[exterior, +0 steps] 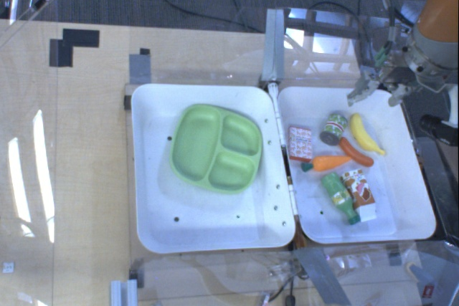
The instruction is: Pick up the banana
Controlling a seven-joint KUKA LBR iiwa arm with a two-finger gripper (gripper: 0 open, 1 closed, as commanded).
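Banana (366,134) in right bin, just below tool (378,89) (fingers spread wide, holding nothing).

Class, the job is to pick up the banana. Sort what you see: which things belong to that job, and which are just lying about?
Belongs to the job: banana; gripper; right bin.

Lying about: green tray; left bin; can; sausage; carrot; green bottle; red packet; carton.

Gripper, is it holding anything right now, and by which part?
Nothing is held. The gripper is open above the right bin's far edge, apart from the banana.
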